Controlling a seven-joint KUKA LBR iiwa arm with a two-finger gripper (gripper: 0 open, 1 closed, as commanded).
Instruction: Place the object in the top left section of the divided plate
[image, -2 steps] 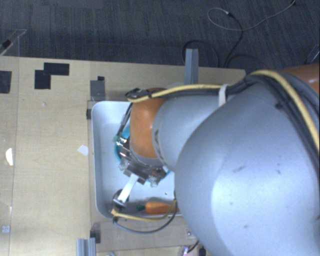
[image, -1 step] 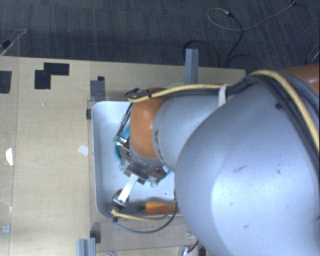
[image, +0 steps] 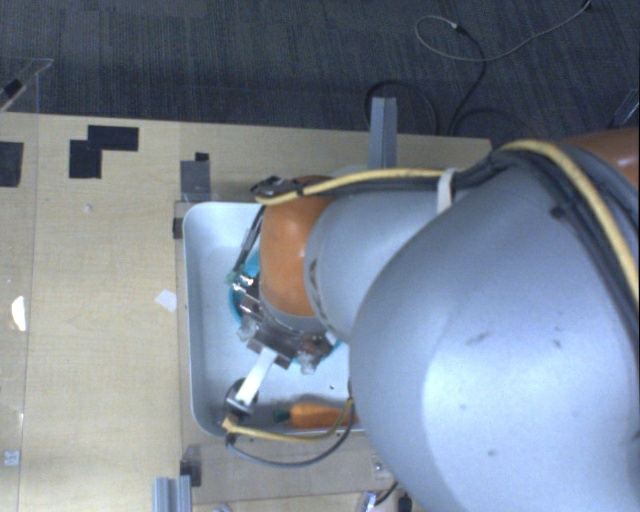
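Whether the gripper is open or closed cannot be told beneath the wrist, and the orange object, likely the one to place, lies loose in the white bin just beside it, so centre squarely over it before grasping.

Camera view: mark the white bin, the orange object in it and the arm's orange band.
white bin (image: 207, 320), camera view, bare floor by its left wall.
orange object (image: 318, 412), camera view, middle of its visible length.
orange band (image: 285, 250), camera view, its lit curved face.
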